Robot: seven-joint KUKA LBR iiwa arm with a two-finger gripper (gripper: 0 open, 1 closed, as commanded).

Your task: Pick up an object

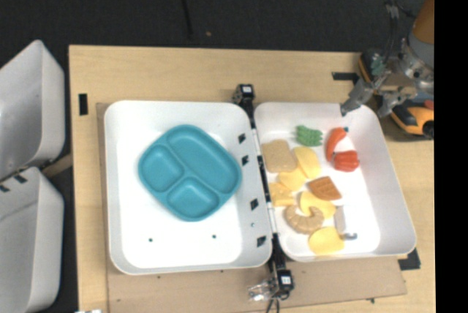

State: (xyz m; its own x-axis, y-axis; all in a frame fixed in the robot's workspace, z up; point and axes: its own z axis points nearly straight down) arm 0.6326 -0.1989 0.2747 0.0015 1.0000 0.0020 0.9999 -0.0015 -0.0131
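Grey two-finger gripper (356,101) sits over the far right corner of the right shallow white bin (391,180); finger state cannot tell, arm cut off at frame edge. Red plastic toy piece (342,151) lies nearby among overlapping yellow toy food pieces (307,194). Teal 3-compartment tray (189,171) in left bin.

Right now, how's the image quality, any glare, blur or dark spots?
Camera view: soft overall, so the toy food blurs together; the white bins look bright and slightly washed out; the teal plate reads clearly; the gripper is small and fuzzy.
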